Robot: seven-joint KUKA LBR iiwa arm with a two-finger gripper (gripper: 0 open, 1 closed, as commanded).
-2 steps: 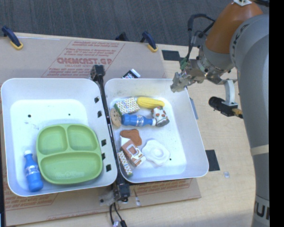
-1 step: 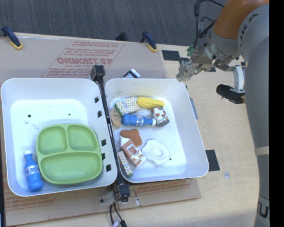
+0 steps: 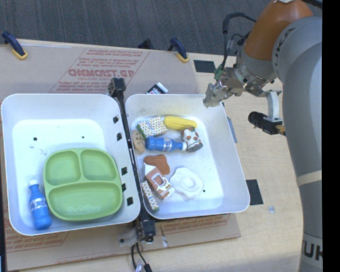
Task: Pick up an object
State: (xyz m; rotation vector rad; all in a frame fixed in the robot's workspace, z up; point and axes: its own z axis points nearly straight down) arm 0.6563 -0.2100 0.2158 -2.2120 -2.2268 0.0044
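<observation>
The right bin (image 3: 229,152) holds a small heap of toy food. A yellow corn cob (image 3: 180,122) lies at the back beside a patterned packet (image 3: 152,126). In front of them a blue bottle (image 3: 165,145) lies on its side, with a brown-and-white piece (image 3: 191,139) at its right end. Nearer the front are a brown slice (image 3: 157,164), a white fried egg (image 3: 187,183) and a small carton (image 3: 158,185). My gripper (image 3: 211,98) hangs over the bin's back right corner, above and to the right of the corn.
The left bin (image 3: 17,123) holds a green divided plate (image 3: 82,184) and a blue bottle (image 3: 38,205) at its front left corner. Black clips (image 3: 118,86) join the bins. Cardboard (image 3: 99,69) lies beneath them, clamped at the back edge.
</observation>
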